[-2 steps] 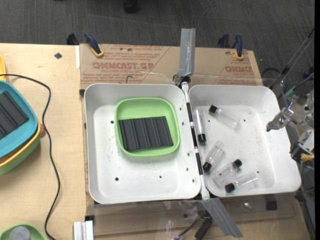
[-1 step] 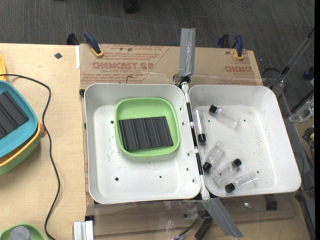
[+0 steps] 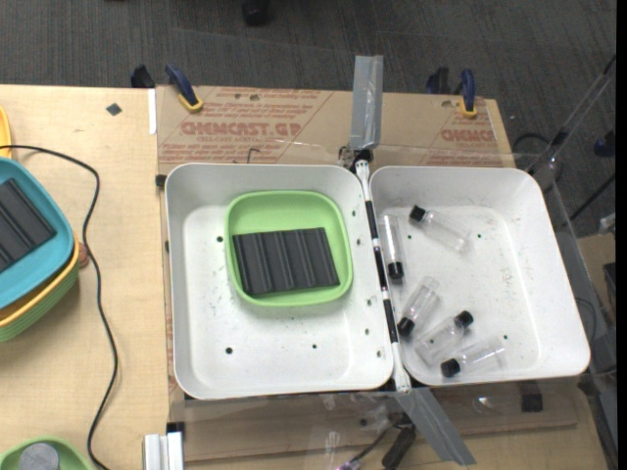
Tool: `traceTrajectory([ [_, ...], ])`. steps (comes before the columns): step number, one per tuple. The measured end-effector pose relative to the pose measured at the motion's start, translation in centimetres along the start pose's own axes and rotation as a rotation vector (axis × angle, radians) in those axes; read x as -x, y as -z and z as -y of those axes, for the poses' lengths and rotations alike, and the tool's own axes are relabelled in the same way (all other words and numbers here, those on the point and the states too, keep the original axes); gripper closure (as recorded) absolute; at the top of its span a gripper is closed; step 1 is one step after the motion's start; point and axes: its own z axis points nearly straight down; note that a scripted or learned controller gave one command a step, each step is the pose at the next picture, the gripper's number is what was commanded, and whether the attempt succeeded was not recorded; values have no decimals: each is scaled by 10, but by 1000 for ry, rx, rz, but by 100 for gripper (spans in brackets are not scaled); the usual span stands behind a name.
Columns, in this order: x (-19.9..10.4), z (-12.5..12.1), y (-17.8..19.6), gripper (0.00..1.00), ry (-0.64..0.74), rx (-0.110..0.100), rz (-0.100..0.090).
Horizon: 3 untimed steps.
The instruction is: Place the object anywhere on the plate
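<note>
The green plate [image 3: 287, 250] sits in the left bin [image 3: 196, 360], a dark ribbed pad [image 3: 284, 260] lying on it. 5 clear vials with black caps lie scattered in the right bin [image 3: 549, 262]: 1 [image 3: 391, 248] along its left wall, 1 [image 3: 436, 223] further back, 3 [image 3: 451, 336] toward the front.

Two bins stand side by side on the bench, touching along their inner edges. In the left bin [image 3: 196, 360] a plate [image 3: 287, 214] sits toward the far edge, and a ribbed pad [image 3: 284, 260] lies on it. In the right bin [image 3: 549, 262] lie five vials [image 3: 436, 226] — one along the inner edge, one near the far edge, three toward the near edge.
</note>
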Motion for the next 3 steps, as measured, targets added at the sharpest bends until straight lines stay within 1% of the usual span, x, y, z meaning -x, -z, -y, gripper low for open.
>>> traceTrajectory([
  [1,-15,-6,30,0,-158,0,0],
  [2,-32,-12,-9,0,-158,-1,0],
  [3,-53,-21,75,0,-157,0,-1],
])
